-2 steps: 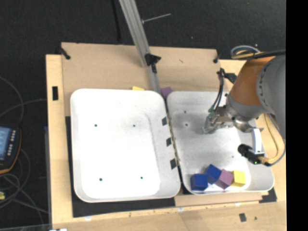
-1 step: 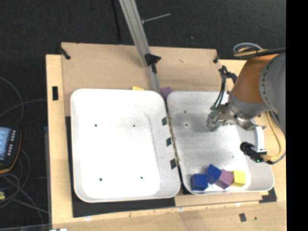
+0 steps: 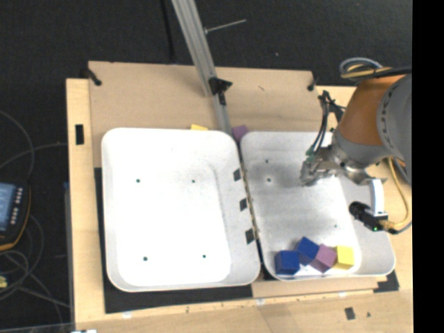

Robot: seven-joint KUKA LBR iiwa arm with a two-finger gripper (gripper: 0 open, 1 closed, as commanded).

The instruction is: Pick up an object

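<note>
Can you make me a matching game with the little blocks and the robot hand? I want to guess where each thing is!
Things:
1. yellow block
2. hand
3. purple piece
4. biggest blue block

Places:
A. outside the bins, behind the right bin's far left corner
B. above the upper part of the right bin
C. left end of the block cluster at the right bin's near edge
D. right end of that same cluster

Pairs: 1-D, 2-B, 3-A, 4-C
</note>
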